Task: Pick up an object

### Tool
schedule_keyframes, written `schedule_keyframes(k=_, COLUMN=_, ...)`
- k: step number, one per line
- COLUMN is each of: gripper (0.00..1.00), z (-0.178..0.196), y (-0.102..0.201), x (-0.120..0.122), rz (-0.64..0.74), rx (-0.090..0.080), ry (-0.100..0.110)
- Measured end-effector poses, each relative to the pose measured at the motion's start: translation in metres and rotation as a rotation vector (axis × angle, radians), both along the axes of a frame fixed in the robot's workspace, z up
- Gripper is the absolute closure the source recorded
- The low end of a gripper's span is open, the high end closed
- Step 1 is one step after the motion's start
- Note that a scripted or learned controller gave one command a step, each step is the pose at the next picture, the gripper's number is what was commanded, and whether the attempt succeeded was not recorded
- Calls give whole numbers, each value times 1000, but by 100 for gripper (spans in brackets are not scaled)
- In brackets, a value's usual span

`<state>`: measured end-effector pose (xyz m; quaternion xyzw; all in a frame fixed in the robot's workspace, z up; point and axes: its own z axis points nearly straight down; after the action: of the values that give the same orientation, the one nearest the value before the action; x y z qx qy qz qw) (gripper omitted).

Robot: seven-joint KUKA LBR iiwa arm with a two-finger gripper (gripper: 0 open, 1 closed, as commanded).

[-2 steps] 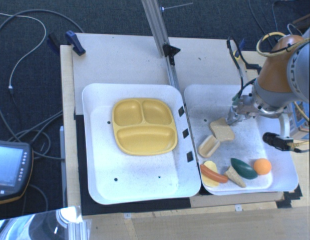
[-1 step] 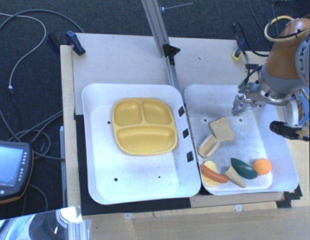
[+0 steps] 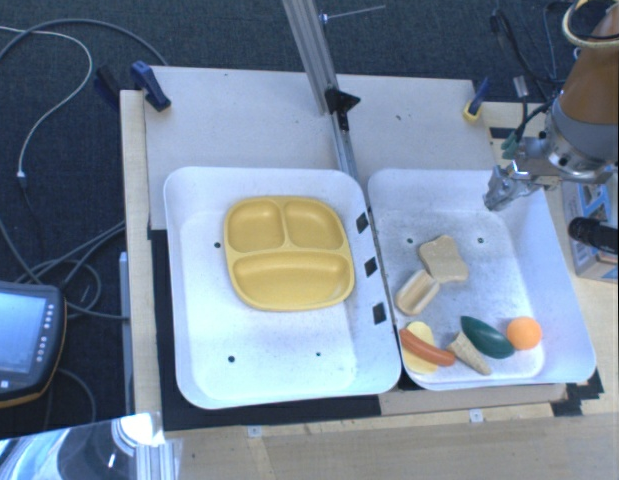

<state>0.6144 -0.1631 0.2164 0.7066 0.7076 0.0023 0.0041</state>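
The pincer [image 3: 497,193] hangs over the far right corner of the right bin [image 3: 549,258] — whether its tips are apart or together, I cannot tell. Nearest it lies a tan toast slice [image 3: 444,258], touching a pale bread roll [image 3: 417,292]. Along the near edge: a red hot dog [image 3: 428,347], a dark green vegetable [image 3: 487,337] and an orange ball [image 3: 524,332]. The left bin [image 3: 199,348] holds a yellow divided plate [image 3: 287,252].
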Motion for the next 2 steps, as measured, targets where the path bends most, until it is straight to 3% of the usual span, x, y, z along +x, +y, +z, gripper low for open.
schedule_keyframes(k=1, gripper=100, z=65, y=-1, x=5, rz=0, rx=0, ry=-1)
schedule_keyframes(k=2, gripper=100, z=70, y=-1, x=6, rz=0, rx=1, ry=5)
